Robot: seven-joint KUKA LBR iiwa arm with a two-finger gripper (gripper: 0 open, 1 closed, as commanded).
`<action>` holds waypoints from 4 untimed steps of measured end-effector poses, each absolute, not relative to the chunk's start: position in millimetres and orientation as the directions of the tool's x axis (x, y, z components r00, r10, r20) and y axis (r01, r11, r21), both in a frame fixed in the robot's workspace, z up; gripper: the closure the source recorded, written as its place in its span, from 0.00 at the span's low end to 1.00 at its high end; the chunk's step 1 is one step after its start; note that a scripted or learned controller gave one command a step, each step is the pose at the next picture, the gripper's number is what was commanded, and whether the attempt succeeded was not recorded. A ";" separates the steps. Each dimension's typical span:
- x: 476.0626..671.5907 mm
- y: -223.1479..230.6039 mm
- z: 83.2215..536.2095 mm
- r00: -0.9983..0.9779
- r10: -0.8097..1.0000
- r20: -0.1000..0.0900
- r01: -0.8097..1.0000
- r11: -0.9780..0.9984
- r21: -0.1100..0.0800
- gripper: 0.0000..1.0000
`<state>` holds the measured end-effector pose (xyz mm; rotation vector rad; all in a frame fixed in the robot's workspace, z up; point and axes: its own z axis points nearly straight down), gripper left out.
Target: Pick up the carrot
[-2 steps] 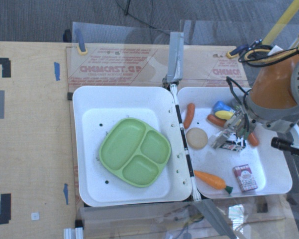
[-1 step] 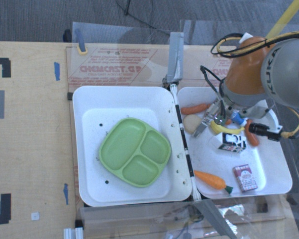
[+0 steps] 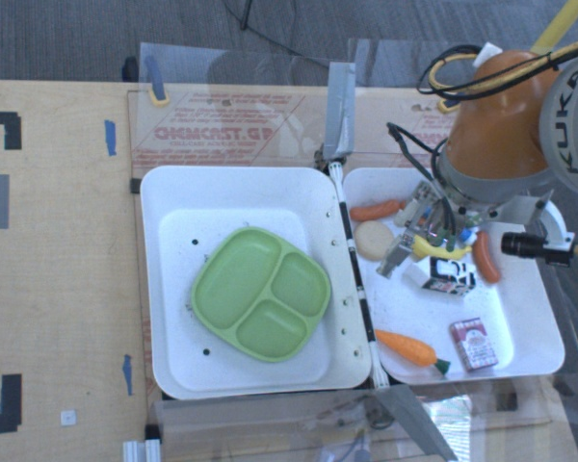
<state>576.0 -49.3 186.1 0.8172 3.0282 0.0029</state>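
The carrot [image 3: 406,347], orange with a small green stem end, lies near the front edge of the right bin [image 3: 530,354]. My gripper [image 3: 412,241] hangs over the middle of that bin, well behind the carrot, close above a yellow banana-like piece [image 3: 439,249] and beside a beige round item [image 3: 372,240]. Nothing of the carrot is at the gripper. A second slim orange piece [image 3: 378,209] lies at the back of the bin, just left of the wrist.
In the right bin also lie a red-orange sausage [image 3: 486,257], a black-and-white packet [image 3: 450,274] and a small red box [image 3: 474,343]. The left bin [image 3: 164,210] holds a green divided plate [image 3: 261,293]. A ridge [image 3: 352,258] separates the bins.
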 end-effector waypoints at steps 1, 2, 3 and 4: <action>479.8 9.3 184.6 -0.845 0.535 -0.001 0.535 0.845 0.001 0.00; 480.2 -53.1 185.0 -0.966 0.257 -0.004 0.257 0.966 0.001 0.00; 480.1 28.1 184.9 -0.987 0.162 -0.003 0.162 0.987 0.002 0.00; 480.5 -55.6 185.1 -0.969 -0.247 -0.006 -0.247 0.969 0.000 0.00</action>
